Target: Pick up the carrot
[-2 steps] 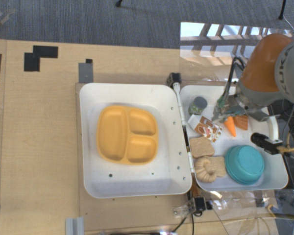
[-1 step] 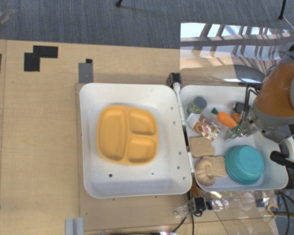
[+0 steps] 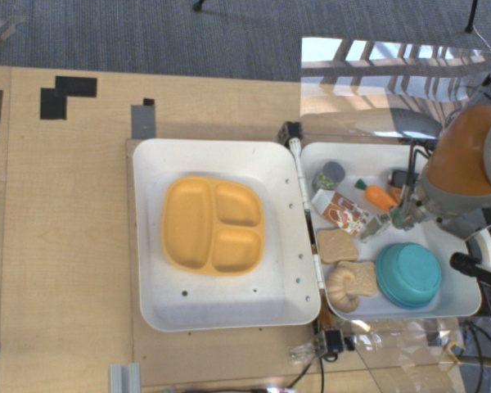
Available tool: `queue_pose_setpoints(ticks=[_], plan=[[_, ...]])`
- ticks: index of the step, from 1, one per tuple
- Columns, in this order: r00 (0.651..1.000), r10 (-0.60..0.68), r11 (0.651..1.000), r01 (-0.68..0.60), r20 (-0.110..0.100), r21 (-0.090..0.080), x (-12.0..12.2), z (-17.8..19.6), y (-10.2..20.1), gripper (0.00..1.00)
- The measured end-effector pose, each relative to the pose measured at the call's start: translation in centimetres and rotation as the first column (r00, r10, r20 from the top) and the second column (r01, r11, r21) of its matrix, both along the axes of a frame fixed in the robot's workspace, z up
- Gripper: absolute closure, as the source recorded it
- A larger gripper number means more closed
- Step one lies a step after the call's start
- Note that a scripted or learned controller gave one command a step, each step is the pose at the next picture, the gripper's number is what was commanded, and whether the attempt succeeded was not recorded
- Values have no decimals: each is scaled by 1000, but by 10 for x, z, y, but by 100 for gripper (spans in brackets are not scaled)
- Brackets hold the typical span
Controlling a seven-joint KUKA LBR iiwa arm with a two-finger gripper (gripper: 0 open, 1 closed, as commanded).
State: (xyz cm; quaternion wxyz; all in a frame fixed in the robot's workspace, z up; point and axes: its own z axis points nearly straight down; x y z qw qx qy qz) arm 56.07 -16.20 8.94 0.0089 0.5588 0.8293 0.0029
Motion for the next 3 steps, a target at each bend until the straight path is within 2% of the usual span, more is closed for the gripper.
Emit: queue_pose_setpoints(ticks=[1,2,3], plan=[[995,-99,995,99,-6,5,72,-3,15,0],[991,-134,991,134,0,2,112,114,-31,0],[993,-120,993,120,-2,3,74,0,-42,0]])
